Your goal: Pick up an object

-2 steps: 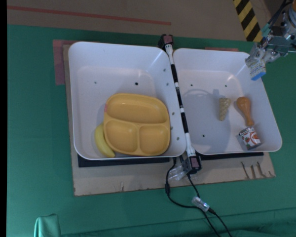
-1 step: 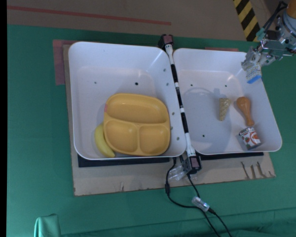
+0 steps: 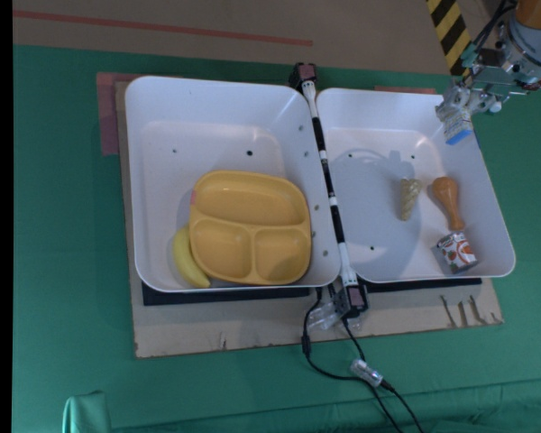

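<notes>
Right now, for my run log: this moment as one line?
gripper: above right bin far corner, nothing held | right bin: drumstick, cone, can | left bin: tray, banana

Glossy white plastic bins (image 3: 162, 152) — matt green cloth (image 3: 63, 242), brown cardboard (image 3: 207, 332)

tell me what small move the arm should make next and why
Probably swing the gripper inward and down toward the orange wooden piece. The gripper sits over the upper right rim of the right bin, with nothing seen between its fingers. That piece lies below it beside the beige cone-shaped item, with the small can further down.
</notes>
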`<control>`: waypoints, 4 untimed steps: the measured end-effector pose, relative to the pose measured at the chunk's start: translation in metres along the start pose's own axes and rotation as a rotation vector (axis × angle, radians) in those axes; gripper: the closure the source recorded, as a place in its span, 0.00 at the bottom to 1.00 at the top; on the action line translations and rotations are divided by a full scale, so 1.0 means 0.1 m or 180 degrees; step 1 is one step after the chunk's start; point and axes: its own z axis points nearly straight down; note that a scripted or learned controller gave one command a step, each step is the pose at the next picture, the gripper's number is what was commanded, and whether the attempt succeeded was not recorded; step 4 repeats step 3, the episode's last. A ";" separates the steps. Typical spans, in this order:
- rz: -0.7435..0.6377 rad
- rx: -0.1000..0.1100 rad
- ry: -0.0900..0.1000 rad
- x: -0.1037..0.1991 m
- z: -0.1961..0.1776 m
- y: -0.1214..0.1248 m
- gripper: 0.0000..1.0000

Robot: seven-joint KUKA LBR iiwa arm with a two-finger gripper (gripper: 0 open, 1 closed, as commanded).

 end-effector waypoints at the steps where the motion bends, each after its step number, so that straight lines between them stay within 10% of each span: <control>1: 0.0003 0.0016 0.0006 0.00 0.12 -0.19 1.00; 4: 0.0001 0.0014 0.0018 0.22 -0.01 -0.52 1.00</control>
